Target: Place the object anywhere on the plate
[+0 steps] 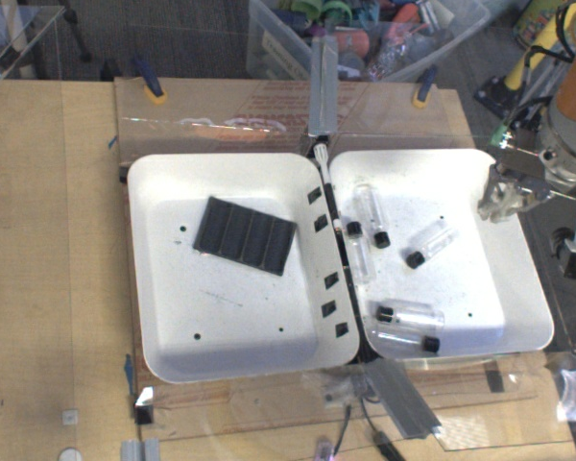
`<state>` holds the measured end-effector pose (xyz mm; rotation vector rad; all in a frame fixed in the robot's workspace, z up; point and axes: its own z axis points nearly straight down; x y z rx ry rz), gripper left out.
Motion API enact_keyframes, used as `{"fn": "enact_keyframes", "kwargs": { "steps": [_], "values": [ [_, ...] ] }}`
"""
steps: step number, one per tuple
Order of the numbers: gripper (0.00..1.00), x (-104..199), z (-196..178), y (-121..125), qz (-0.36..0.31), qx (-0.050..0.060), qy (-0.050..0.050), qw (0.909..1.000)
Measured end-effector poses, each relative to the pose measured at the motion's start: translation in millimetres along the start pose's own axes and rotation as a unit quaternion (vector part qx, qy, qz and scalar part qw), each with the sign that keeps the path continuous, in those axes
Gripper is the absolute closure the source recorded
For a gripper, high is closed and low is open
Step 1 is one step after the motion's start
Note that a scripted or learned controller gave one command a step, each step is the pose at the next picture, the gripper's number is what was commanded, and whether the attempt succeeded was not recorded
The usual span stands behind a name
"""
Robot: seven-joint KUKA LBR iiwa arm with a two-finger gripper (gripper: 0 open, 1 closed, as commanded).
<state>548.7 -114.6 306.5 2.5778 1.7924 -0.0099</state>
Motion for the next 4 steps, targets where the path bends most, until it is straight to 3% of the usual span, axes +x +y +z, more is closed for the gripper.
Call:
{"fn": "enact_keyframes", "kwargs": {
  "steps": [1,2,3,4],
  "values": [
    [0.00,0.3,0.1,-0.1,0.000,0.000,0.000,1.0000],
    [1.00,0.3,-9.6,0.5,-0.001,0.000,-0.001,1.0000],
    [0.00,0.6,-9.5,0.5,-0.001,0.000,-0.001,1.0000],
    [1.00,0.5,-19.2,1.1,-0.002,-0.001,-0.001,1.0000]
  ]
}}
